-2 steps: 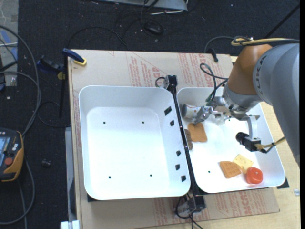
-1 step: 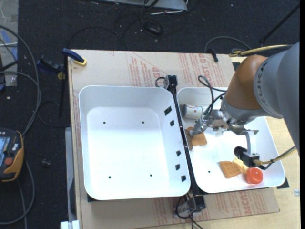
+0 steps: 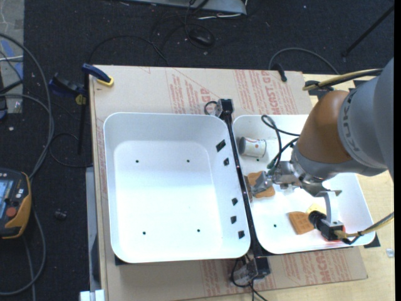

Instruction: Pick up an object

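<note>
Camera view, looking down at a slant, has the grey arm with its orange band reaching in from the right over the right shallow white bin [image 3: 279, 234], and the pincer [image 3: 269, 182] sits low near that bin's left wall, roughly midway along it. Directly at the pincer's tip lies a small flat tan-brown piece, like a scrap of cork or cardboard [image 3: 264, 192]. It is touching or nearly touching the tip and pokes out on the side toward the dividing wall, with its long axis seeming to run along that wall. Whether the pincer is released or clenched cannot be told, as the wrist hides the tip. No object is seen clearly held, so the pick looks not yet done. A short white cylinder with a dark end [image 3: 253, 147] lies toward the same bin's far left corner, apart from the pincer. A second flat orange-brown piece [image 3: 301, 222] rests nearer the front edge. The left white bin [image 3: 163, 187] stands alongside on the cardboard-topped bench [image 3: 156, 86].
</note>
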You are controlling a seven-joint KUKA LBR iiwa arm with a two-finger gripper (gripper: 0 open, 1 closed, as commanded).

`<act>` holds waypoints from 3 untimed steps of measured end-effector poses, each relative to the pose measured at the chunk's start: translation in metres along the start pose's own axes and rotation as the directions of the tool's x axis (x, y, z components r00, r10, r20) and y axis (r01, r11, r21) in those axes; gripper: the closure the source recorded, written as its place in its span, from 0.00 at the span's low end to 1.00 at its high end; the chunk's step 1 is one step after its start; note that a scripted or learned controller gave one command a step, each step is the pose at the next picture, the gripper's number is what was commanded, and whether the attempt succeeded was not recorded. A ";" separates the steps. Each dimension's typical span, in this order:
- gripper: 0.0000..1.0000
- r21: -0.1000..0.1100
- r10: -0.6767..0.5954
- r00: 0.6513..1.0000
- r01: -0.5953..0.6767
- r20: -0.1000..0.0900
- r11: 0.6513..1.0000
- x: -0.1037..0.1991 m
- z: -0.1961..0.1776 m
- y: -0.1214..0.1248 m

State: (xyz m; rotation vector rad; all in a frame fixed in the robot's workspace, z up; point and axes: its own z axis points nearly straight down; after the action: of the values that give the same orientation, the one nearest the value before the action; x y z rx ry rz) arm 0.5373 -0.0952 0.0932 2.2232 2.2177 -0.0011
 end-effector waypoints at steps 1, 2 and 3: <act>1.00 0.000 -0.001 1.000 0.001 -0.002 1.000 0.001 -0.010 0.000; 0.00 0.001 -0.001 1.000 0.001 -0.002 1.000 0.001 -0.009 0.000; 0.00 0.001 -0.004 1.000 0.004 -0.002 1.000 0.002 0.001 0.103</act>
State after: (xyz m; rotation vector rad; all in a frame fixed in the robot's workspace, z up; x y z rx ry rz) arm 0.6399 -0.0931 0.0917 2.2203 2.2234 -0.0004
